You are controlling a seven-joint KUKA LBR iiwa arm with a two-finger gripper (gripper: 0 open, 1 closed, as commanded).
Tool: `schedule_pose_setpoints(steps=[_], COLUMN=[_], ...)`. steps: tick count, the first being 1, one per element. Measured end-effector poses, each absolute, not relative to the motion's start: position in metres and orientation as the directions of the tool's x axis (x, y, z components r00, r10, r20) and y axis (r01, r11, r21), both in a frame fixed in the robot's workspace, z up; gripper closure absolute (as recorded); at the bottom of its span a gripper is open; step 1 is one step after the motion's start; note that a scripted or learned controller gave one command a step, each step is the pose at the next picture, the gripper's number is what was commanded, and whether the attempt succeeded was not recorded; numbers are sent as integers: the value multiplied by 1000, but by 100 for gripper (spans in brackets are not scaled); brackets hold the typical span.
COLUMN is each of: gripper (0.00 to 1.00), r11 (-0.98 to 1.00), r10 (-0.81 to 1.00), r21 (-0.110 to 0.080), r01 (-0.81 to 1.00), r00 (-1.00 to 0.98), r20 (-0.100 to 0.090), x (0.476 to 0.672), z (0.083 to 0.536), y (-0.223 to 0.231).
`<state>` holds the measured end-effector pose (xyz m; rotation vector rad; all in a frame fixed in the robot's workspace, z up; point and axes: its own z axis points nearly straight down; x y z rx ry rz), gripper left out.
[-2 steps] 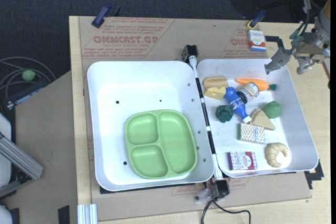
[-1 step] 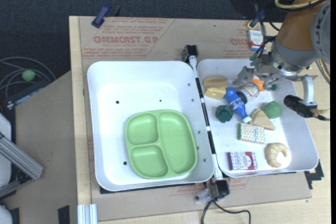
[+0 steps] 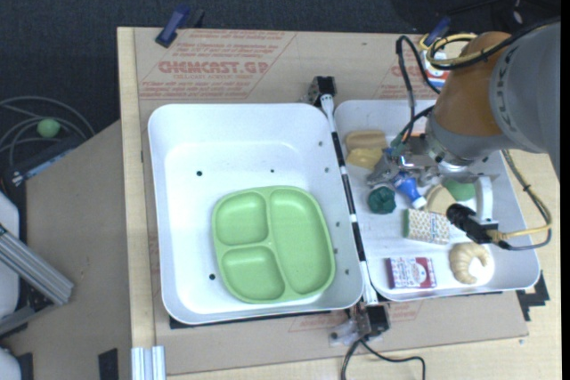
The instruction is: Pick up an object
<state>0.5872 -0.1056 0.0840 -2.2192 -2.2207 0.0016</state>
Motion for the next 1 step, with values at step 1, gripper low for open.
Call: schedule_pose_setpoints(steps=[1], gripper=[0], r11=[0], r10=[1000], r21=[1], r01=[1000], r00=[0], r20=[0], x=[594], z=[85], y=[-94])
